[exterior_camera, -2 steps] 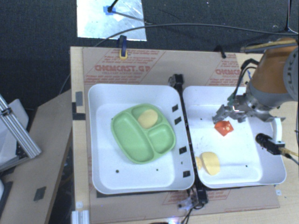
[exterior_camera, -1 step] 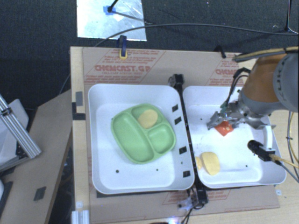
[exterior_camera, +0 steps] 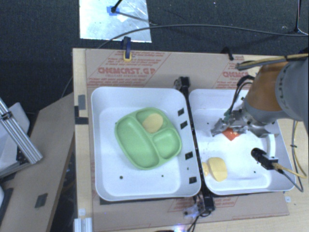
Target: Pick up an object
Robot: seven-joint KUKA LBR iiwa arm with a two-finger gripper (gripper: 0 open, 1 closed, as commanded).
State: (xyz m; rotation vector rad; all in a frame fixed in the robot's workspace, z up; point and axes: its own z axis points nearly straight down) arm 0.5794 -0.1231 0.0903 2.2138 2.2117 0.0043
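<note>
Well, from my end the left bin [exterior_camera: 108, 175] holds a green divided plate [exterior_camera: 140, 149], and a pale yellow piece [exterior_camera: 153, 123] sits in its small compartment on the far side; the plate's other two compartments have nothing in them. The right bin [exterior_camera: 207, 105] holds an orange object [exterior_camera: 231, 135] near its middle and a second yellow piece [exterior_camera: 217, 168] near its front left corner, well apart from the orange one. The claw [exterior_camera: 226, 127] is low in the right bin, just over the orange object's far edge. I cannot tell whether the claw is apart or together, or whether it touches the object. Both bins rest on a brown board surface [exterior_camera: 159, 64] printed in red with "CHEMCAST GP" [exterior_camera: 126, 71]. A blue and yellow clamp [exterior_camera: 127, 50] grips its far edge. Beyond lies dark carpet [exterior_camera: 38, 42] with a silvery sheet [exterior_camera: 101, 18] on it.
</note>
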